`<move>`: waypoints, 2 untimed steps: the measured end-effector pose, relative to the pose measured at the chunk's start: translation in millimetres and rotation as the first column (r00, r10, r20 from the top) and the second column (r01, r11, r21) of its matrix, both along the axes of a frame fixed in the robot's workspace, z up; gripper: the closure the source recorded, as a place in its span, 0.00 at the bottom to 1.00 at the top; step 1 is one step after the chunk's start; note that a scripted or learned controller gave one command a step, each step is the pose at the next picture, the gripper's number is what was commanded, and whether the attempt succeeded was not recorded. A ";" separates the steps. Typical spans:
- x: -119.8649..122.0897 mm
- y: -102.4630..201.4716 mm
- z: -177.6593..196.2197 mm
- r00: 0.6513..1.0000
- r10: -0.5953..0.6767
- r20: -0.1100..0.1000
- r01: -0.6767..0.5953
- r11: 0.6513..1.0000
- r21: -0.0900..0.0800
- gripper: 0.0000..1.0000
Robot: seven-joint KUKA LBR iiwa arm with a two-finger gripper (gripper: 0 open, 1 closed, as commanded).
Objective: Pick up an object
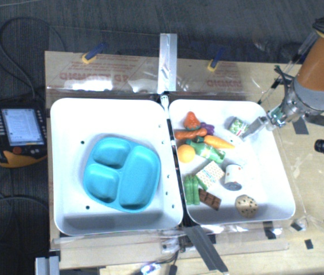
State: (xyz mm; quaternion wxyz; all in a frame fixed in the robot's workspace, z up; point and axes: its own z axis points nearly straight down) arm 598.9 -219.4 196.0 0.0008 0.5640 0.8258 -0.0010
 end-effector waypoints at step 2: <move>36.3 2.8 -91.4 1.000 0.025 0.004 -0.025 1.000 0.005 1.00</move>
